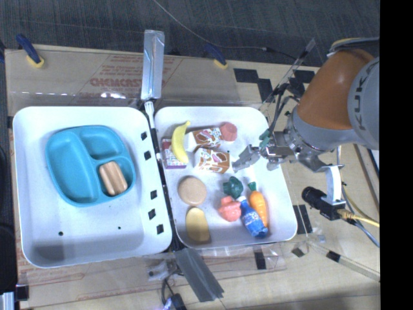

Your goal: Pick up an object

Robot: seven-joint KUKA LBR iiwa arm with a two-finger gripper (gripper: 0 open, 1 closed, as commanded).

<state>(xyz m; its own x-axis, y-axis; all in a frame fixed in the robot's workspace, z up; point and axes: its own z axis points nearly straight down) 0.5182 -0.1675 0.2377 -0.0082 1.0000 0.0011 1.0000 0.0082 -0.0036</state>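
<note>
Camera view: banana beside cartons

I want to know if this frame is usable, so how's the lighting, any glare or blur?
Camera view: lighting is even and fairly soft; the white bins look bright but keep their edges; a clear sheet behind them catches streaks of glare; the toys, such as the banana, are a little soft but easy to tell apart; the gripper looks slightly blurred, with weak shadows beneath.
</note>
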